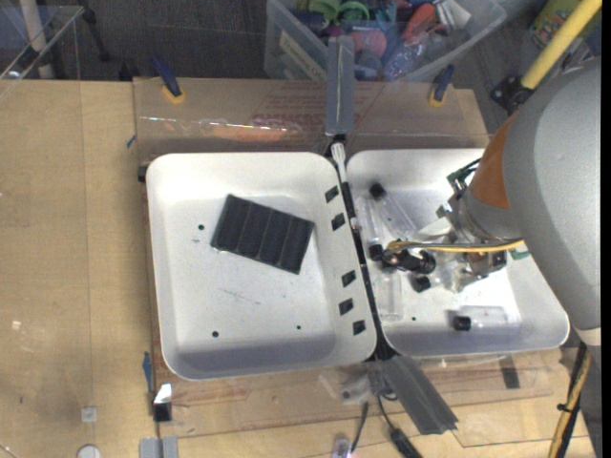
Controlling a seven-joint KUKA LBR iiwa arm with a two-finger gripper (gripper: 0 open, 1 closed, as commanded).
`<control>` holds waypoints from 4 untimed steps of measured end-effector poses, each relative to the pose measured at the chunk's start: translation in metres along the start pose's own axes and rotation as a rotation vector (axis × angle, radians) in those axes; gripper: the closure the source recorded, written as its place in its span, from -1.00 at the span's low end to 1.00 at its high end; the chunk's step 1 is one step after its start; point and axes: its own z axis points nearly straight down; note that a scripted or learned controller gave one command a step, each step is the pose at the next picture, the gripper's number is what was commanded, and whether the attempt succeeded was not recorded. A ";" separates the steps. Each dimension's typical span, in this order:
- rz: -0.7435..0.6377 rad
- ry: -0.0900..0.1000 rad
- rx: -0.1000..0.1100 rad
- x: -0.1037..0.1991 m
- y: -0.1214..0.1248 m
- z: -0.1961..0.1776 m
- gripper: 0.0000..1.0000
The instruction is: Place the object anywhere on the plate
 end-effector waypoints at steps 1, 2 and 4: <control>0.019 -0.001 0.008 0.004 0.013 0.000 1.00; 0.026 -0.003 0.003 0.018 0.007 0.000 1.00; 0.024 0.001 0.005 0.021 0.044 0.000 1.00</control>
